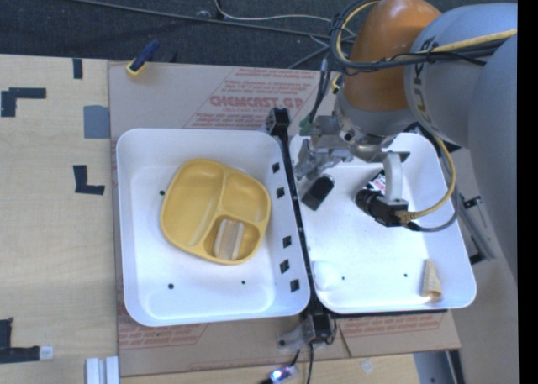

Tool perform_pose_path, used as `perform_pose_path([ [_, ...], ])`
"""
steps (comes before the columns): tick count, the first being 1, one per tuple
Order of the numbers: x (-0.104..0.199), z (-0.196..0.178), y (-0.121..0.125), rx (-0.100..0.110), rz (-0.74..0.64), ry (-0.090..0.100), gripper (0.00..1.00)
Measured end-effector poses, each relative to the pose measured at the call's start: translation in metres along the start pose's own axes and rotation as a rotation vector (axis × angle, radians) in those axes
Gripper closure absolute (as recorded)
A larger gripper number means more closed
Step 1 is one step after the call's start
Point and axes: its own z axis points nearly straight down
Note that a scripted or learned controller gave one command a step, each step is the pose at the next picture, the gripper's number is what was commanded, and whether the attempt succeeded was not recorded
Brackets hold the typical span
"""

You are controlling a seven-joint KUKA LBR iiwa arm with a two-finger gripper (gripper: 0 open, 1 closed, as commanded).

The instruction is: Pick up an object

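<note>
The grey arm (471, 63) with its orange band, nearest the lens, enters from 3 o'clock over the right-hand shallow white plastic bin (370, 265). Its claw (318, 182) sits at that bin's 10 o'clock corner; claw state cannot be determined. A small tan cone-shaped piece (430, 281) lies at 5 o'clock. The left-hand white bin (143, 231) contains a yellow divided plastic plate (210, 202) on the counter (50, 206).

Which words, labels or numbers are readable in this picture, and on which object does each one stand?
"CHEMCAST GP": red print on the brown protective sheet under the bins, behind the left bin.
Smaller red lines around it on the same sheet: too blurred to read.
Red and white label near the gripper: too small to read.
Yellow divided plate: no text.
</note>
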Motion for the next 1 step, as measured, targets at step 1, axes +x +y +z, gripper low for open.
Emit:
perform_pose_path([
  [1,0.0586,0.0030,-0.0233,0.001,-0.001,0.000,1.00],
])
